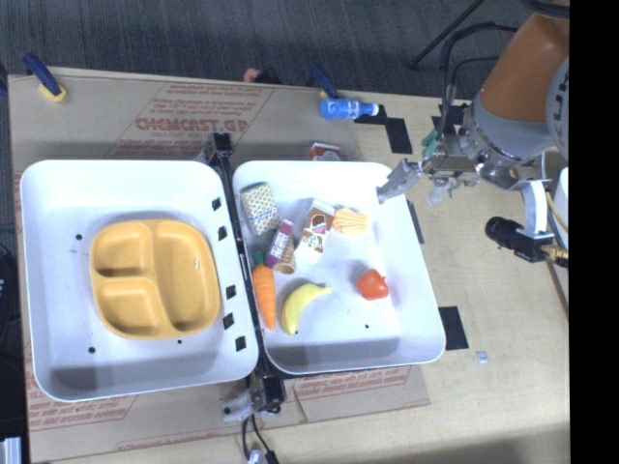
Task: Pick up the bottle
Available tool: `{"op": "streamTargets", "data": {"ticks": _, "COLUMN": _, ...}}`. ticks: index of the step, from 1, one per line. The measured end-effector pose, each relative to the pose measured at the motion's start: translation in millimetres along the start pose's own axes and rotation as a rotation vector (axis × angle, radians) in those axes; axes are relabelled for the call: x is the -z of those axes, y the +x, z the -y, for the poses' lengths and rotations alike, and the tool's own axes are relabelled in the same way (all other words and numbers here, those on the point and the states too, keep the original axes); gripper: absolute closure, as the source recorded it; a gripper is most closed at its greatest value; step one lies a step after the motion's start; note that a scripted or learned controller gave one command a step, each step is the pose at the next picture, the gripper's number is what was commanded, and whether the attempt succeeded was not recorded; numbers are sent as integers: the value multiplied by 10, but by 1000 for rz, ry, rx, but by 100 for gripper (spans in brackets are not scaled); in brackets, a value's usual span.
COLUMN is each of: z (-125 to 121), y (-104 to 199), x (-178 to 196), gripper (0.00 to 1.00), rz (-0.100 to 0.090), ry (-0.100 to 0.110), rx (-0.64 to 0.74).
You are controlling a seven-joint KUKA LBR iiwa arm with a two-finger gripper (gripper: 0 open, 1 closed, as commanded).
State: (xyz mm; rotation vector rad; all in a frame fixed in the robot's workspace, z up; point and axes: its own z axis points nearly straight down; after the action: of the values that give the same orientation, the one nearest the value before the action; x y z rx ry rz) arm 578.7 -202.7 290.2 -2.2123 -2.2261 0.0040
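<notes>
A small brownish bottle (281,246) with a purple cap lies tilted in the right bin (411,298), left of the middle, between a patterned can (258,207) and a carrot (264,296). My gripper (404,178) hovers over the bin's upper right rim, well to the right of the bottle and apart from it. Nothing shows in its grasp. The arm reaches in from the right.
The right bin also holds a small carton (317,230), a yellow ridged piece (352,221), a banana (299,304) and a red fruit (373,284). The left bin (48,259) holds a yellow divided plate (155,276). A blue bottle-like object (346,109) lies on the bench behind the bins.
</notes>
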Motion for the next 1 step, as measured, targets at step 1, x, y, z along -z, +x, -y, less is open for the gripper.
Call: {"op": "streamTargets", "data": {"ticks": 1, "z": -3, "y": 5, "x": 103, "gripper": 100, "rz": -1, "ry": 2, "rx": 5}}
